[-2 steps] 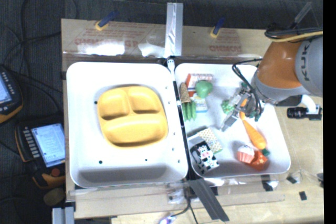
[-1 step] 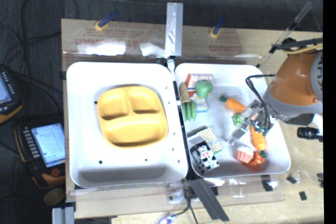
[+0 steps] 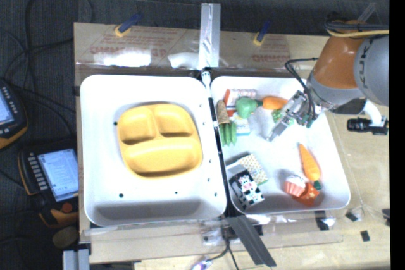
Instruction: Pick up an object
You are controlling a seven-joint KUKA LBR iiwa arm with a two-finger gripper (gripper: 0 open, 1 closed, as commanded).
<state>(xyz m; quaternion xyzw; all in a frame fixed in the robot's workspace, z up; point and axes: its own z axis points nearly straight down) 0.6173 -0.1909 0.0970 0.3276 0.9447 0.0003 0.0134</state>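
Approach is the step in hand; gripper point(image 3: 279, 128) hangs low in the right bin point(image 3: 335, 161), upper middle of it, fingers slightly parted around nothing; small orange carrot point(image 3: 274, 102) lies just above it, larger carrot point(image 3: 309, 163) below right; next move calls for descending squarely over one item.

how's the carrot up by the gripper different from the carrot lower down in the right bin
The upper carrot lies roughly sideways across the bin, close to the gripper; the lower carrot lies almost lengthwise, pointing up the bin, apart from the gripper. The upper carrot looks shorter and rounder, with a green toy beside it; the lower carrot is longer and tapers, its wide end next to a cupcake. Both are orange toys in the right bin.
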